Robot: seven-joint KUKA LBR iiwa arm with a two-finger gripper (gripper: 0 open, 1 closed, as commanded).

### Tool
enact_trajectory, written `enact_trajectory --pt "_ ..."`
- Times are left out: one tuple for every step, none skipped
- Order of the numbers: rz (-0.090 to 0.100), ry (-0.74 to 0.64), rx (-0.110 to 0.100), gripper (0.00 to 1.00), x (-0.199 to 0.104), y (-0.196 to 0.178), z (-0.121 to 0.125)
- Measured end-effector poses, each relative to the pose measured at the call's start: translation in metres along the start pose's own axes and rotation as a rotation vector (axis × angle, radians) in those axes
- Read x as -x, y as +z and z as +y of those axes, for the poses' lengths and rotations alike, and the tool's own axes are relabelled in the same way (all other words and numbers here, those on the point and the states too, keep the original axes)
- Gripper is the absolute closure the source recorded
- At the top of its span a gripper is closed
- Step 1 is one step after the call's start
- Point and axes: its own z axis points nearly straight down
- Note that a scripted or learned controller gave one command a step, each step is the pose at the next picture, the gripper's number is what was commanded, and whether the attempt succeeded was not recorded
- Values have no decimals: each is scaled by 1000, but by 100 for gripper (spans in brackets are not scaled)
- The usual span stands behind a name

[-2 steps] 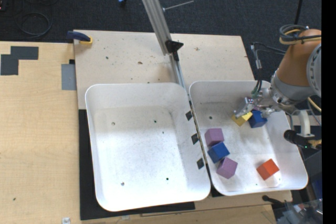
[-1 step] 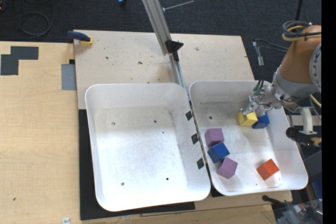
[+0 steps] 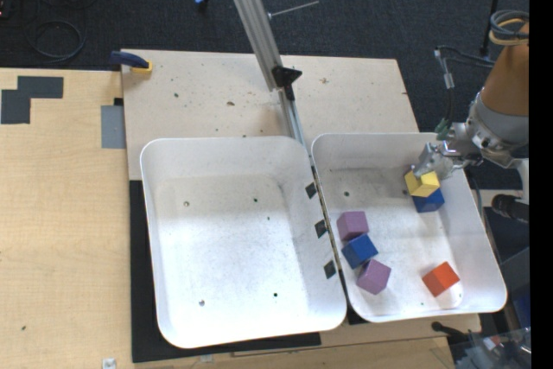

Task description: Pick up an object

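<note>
In the right bin (image 3: 380, 143), a yellow block (image 3: 421, 183) rests against or on top of a dark blue block (image 3: 431, 201) near the far right wall. My gripper (image 3: 434, 162) hangs directly above and touching the yellow block's upper edge; its metal parts blend together here. Further left lie a purple block (image 3: 352, 225), a blue block (image 3: 359, 250) and a second purple block (image 3: 373, 276), close together in a line. An orange-red block (image 3: 441, 279) sits alone near the front right corner.
The left bin (image 3: 225, 186) lies beside the right one, with black clips (image 3: 320, 227) along the shared wall. A slanted aluminium post (image 3: 255, 17) rises behind the bins. The arm's grey and orange wrist (image 3: 505, 99) overhangs the right bin's far right edge.
</note>
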Motion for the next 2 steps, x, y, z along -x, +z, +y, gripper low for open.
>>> enact_trajectory --pt "0 -6 1 100 -7 -48 -5" --pt "-1 -7 4 100 -10 -109 1"
